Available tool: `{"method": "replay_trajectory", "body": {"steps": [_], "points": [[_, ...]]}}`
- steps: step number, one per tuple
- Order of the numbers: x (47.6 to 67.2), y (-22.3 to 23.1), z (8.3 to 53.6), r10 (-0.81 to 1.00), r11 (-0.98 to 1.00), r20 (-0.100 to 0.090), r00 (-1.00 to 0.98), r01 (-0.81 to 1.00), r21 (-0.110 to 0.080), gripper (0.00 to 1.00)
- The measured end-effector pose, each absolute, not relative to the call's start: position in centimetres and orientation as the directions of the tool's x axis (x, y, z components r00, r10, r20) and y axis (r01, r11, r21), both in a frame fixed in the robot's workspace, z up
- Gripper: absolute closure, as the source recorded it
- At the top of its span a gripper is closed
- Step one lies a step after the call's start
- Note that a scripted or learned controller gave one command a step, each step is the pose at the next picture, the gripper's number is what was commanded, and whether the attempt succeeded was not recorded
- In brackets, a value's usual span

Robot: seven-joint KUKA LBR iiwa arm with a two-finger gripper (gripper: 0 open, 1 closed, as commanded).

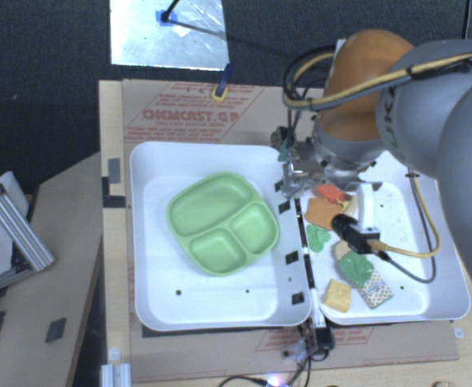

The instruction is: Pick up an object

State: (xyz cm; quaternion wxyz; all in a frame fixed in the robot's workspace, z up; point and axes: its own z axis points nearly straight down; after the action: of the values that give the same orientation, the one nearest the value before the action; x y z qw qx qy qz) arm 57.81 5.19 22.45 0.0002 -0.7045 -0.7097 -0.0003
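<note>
Reaching in from the right, the arm hangs its tool low over the right bin's back corner, beside the orange piece; its grip I cannot tell. A green divided plate lies in the left bin.

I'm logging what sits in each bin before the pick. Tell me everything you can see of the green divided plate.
The pale green divided plate looks like smooth moulded plastic, with rounded corners and a raised rim. Ridges split it into three compartments: one large at the upper left, two smaller along the lower right. All three look bare. It lies flat and upright, turned at an angle, near the middle of the left shallow white bin, resting on its floor and touching nothing else.
</note>
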Motion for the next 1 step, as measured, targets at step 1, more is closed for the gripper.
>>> {"method": "replay_trajectory", "body": {"steps": [1], "points": [[58.22,11.02,21.90,1.000,0.008,0.001,-0.008,1.000,0.002,1.00]]}}
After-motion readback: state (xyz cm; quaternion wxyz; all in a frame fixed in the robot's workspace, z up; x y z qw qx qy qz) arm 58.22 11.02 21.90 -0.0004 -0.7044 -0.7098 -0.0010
